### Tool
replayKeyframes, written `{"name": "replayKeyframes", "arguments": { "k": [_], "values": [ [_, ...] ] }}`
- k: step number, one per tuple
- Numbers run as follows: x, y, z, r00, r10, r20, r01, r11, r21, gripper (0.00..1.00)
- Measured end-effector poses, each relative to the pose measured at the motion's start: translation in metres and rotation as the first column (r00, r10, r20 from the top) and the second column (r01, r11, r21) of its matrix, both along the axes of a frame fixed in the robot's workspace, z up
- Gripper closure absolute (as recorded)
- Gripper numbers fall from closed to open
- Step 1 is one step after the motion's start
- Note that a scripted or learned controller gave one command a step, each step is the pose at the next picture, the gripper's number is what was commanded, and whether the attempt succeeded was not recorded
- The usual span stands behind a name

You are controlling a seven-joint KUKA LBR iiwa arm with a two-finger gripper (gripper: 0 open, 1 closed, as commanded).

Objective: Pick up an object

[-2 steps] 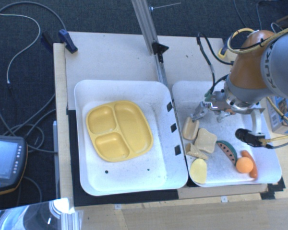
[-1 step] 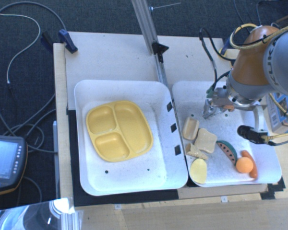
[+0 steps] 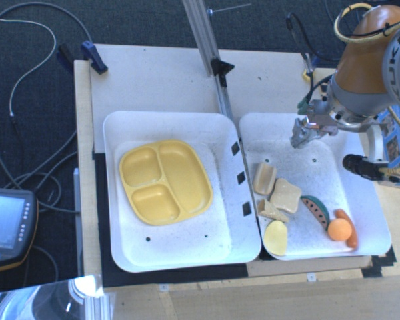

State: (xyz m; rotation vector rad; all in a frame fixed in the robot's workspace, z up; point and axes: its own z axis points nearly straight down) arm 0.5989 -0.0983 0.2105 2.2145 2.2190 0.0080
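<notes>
The right bin (image 3: 360,179) holds several toy foods near its front: bread-like tan pieces (image 3: 278,195), a pale yellow round slice (image 3: 276,238), a green-rimmed slice (image 3: 317,209), an orange ball (image 3: 340,229) and an orange-red carrot-like piece (image 3: 347,219). My gripper (image 3: 303,135) hangs over the back of the right bin, above bare floor, well behind the food. Nothing shows between its fingers.
The left bin (image 3: 113,179) bears a yellow divided tray (image 3: 165,181). A metal pole (image 3: 200,25) slants from the top down to the divider between the bins. A blue clamp (image 3: 93,56) sits at the bench's back left corner; cables lie off-bench left.
</notes>
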Motion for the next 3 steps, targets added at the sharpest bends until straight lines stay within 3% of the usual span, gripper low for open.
{"name": "replayKeyframes", "arguments": {
  "k": [1,2,3],
  "values": [
    [0.011,0.0,0.05,1.0,0.0,0.0,0.0,1.0,0.0,1.0],
    [0.012,0.0,0.074,1.0,0.0,-0.004,0.0,1.0,0.001,1.0],
    [-0.007,0.053,0.056,1.0,0.004,-0.013,-0.004,1.0,0.005,1.0]
  ]
}}
